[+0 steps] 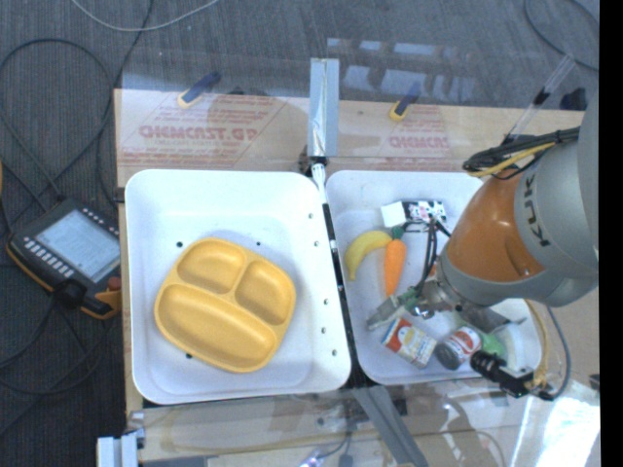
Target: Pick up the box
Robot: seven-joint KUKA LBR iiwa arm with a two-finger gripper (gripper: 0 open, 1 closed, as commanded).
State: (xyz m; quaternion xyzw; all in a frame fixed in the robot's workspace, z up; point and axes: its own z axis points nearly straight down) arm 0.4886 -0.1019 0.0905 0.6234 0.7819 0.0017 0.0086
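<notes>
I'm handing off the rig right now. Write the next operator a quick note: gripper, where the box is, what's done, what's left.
Gripper: low in the right bin, fingers apart, nothing between them.
Box: small red-and-white one on the right bin's floor near the front wall, just below the fingertips, not held. A can lies right beside it.
Also in that bin: carrot, banana. Left bin holds a yellow tray.
Done: arm is over the box.
Left: close on the box and lift.
</notes>
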